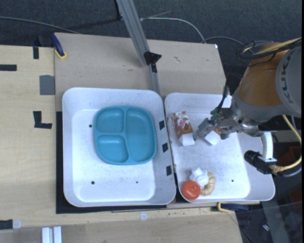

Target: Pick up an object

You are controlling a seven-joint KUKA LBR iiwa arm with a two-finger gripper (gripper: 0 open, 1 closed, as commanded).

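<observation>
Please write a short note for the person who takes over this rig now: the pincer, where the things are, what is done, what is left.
Pincer: low in the right bin, beside the brown-and-white packet; nothing seen between its fingers.
White blocks lie near its tips.
Orange ball and beige ring toy: near the front edge of the right bin.
Blue divided plate: in the left bin.
Done: approach. Left: grasp and lift one object.

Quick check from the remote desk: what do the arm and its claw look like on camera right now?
The arm is bulky and rounded, grey with a broad orange band above the wrist. Thin yellow and dark cables loop around it. The claw is a small dark grey metal assembly with two short fingers.
</observation>
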